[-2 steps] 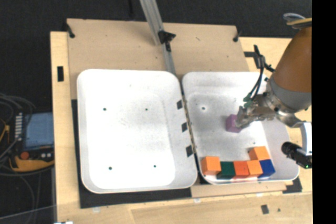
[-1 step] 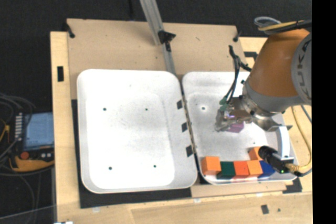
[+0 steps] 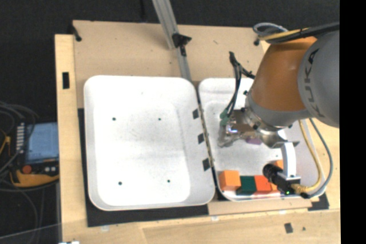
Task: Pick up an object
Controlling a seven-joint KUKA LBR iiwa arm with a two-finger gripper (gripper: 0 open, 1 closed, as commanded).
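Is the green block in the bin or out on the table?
In. The green block lies inside the right bin, against its near edge, between two orange blocks.

**Lighting and image quality**

Illumination is even and moderately bright, apparently from overhead. The left bin (image 3: 140, 140) reads near-white, close to overexposed. Shadows are soft, darkest beneath the arm (image 3: 291, 86) over the right bin (image 3: 214, 91). Dark surroundings lose detail. Overall sharpness is modest; fine detail at the wrist is smeared.
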